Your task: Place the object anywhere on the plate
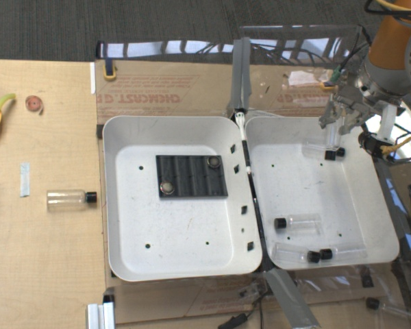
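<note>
Clear plastic vials with black caps are the objects here, and one of them (332, 144) hangs upright at the hand (333, 132), cap down, over the far part of the right bin (370, 204). The vial looks to be pinched between the fingers near its top, so I judge the hand closed on it, though the clear plastic makes the contact hard to read. Two more vials lie in the same bin: one on its side (298, 222) in the near half, another (323, 255) against the near wall. A further vial (70, 198) lies on the wooden table (41, 252) to the left of the bins.

The plate (192, 176), a dark ribbed rectangle, sits in the middle of the left bin (123, 238), with two small round pieces on it: one (214, 162) at its far right corner, one (166, 188) near its left edge. It is well apart from the held vial, with the raised wall between the bins in the way.

The risks, as I judge them: a smooth, thin vial held near one end may slip or swing during the carry; a low path could knock the cap on the dividing wall; and a vial released upright or from height may roll off the plate's ribs, or land on one of the round pieces.
</note>
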Controlling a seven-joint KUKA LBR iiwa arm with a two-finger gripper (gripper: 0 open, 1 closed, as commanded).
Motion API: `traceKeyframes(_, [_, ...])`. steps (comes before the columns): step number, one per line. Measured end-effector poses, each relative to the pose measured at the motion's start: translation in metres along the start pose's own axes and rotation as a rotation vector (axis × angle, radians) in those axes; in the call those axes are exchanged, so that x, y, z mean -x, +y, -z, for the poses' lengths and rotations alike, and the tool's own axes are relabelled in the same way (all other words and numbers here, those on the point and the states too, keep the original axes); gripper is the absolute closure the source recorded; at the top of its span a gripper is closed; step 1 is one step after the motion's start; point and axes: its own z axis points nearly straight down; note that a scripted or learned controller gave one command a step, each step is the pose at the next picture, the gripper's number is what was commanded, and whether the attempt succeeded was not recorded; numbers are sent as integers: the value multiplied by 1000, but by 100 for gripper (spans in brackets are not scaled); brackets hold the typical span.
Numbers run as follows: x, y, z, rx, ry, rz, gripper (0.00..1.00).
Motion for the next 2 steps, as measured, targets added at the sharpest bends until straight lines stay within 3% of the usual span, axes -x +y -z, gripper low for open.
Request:
traceKeyframes(1, [-25, -84, 4, -1, 1, -7, 100])
traceKeyframes(2, [-54, -154, 21, -1, 1, 124, 100])
